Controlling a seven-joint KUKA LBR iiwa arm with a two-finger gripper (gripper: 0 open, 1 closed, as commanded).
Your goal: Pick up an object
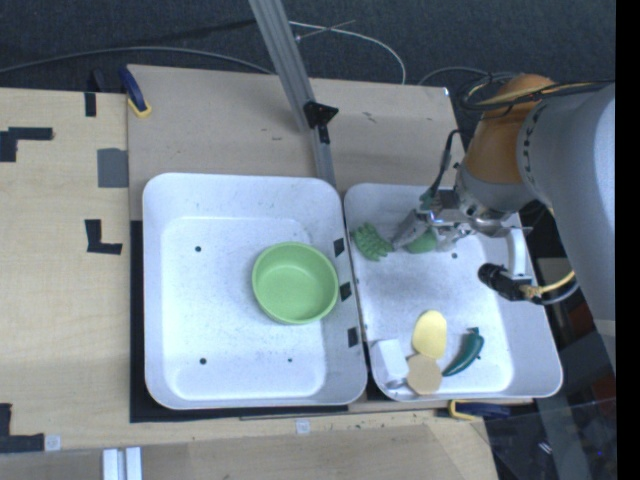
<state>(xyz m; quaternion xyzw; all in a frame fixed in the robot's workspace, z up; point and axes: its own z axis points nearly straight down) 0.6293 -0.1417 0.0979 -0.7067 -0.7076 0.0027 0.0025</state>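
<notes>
My gripper (418, 232) is low over the upper left part of the right bin (530, 368). A small light green object (424, 244) lies right under its tip, partly hidden by it. A green ridged piece (369, 241) rests just to the left, near the bin's left wall. Near the bin's front lie a yellow rounded object (430, 332), a tan piece (424, 374) below it, and a dark green pepper-like object (464, 352) to their right.
A light green bowl (295, 283) sits in the left bin (180, 368), close to its right wall. A grey pole (290, 63) slants down to the gap between the bins. The arm's orange band (495, 148) and cables hang over the right bin's far right.
</notes>
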